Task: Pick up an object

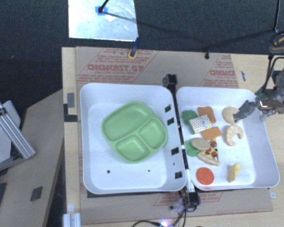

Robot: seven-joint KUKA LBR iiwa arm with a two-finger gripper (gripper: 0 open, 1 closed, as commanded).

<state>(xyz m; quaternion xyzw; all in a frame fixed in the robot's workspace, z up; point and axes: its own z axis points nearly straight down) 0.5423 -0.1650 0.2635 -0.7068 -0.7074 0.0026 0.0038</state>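
Step in hand: approach, by my reading. The grey two-finger gripper [242, 111] comes in from the right over the right-hand shallow white bin [265, 167] and carries nothing.

Hand state: the dark fingers point left and down toward the food toys; whether they stand apart or together I cannot tell at this size.

Nearest candidate: a pale tan oval toy, bread-like [229, 114], just beside the fingertips at the bin's upper right. Looks the likeliest target.

Next nearest: a cream and tan curled shrimp-shaped toy [235, 134], just below the oval and near it.

Other pieces: an orange square slice [206, 113], a white speckled cracker-like square [199, 123], a pizza wedge toy [208, 158], a flat red disc [205, 176] and a small yellow wedge [234, 172], all in the same bin, the middle ones crowded together.

Left bin: holds a light green three-compartment plastic tray [134, 132], well apart from the gripper.

Doing it well: centre over the oval before descending, straddle its short axis, and keep clear of the shrimp. The isolated pieces look easier than the crowded cluster.

Risk: a rounded toy may squirt sideways if caught off centre.
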